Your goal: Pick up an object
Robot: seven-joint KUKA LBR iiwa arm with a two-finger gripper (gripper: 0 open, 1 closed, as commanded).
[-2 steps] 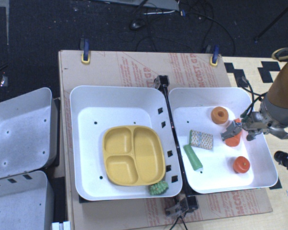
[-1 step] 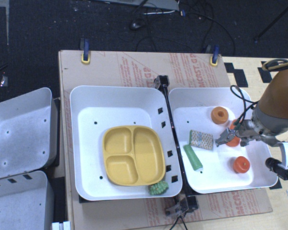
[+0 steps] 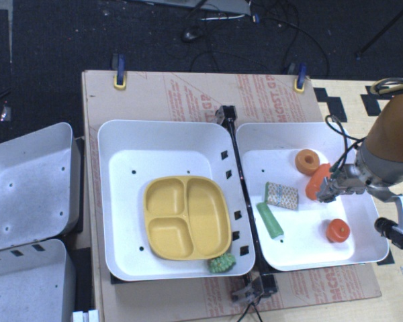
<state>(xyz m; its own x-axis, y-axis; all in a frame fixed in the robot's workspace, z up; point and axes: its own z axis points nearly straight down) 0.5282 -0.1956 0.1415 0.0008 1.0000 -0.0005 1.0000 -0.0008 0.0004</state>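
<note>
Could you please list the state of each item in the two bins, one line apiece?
Yellow divided plate: flat in the left bin, right way up.
Green knobbly toy: at the plate's near edge.
Green stick: lying flat, right bin.
Patterned packet: lying flat, beside the stick.
Orange ring: lying flat.
Orange carrot-like piece: next to the tool.
Orange round piece: resting apart.

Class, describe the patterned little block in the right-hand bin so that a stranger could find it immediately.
Look in the right bin, near its left side. The patterned block lies flat just above the green stick. Its neighbours are all plain orange or green; it alone is rectangular with a speckled grey pattern.
</note>
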